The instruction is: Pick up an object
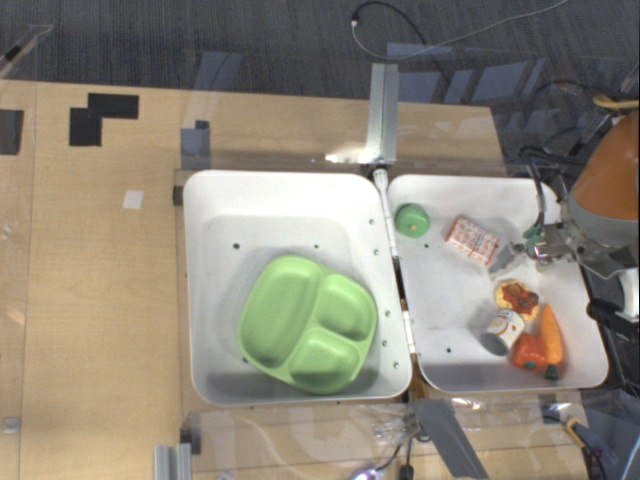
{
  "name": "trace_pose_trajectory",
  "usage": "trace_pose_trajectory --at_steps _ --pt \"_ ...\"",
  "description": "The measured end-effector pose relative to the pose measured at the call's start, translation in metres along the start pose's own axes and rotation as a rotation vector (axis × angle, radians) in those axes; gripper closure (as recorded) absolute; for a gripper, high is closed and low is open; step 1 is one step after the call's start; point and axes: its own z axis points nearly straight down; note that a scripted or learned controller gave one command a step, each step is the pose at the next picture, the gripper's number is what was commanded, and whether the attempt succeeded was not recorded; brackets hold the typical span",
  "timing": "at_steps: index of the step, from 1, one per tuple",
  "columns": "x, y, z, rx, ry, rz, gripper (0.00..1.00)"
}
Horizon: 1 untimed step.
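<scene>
The right bin (450, 363) holds several small objects. A green round fruit (411, 220) lies at its far left, and a red-and-white packet (471, 239) sits in the middle. Toward the near right are a brown-and-yellow food piece (517, 296), a small can (503, 328), an orange carrot (551, 330) and a red-orange pepper (530, 353). My gripper (512, 256) reaches in from the right, low over the bin just right of the packet and above the food piece. Nothing is visibly held.
In the left bin (215, 228) a light green divided plate (308, 324) lies tilted toward the near side. A ridge (392, 268) separates the two bins. The arm's orange band (612, 173) and cables hang over the right bin's far right edge.
</scene>
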Motion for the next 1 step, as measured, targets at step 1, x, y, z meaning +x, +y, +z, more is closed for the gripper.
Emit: trace_pose_trajectory --at_steps 1 --pt "0.0286 -0.0441 0.0155 -0.012 -0.005 0.062 0.0"
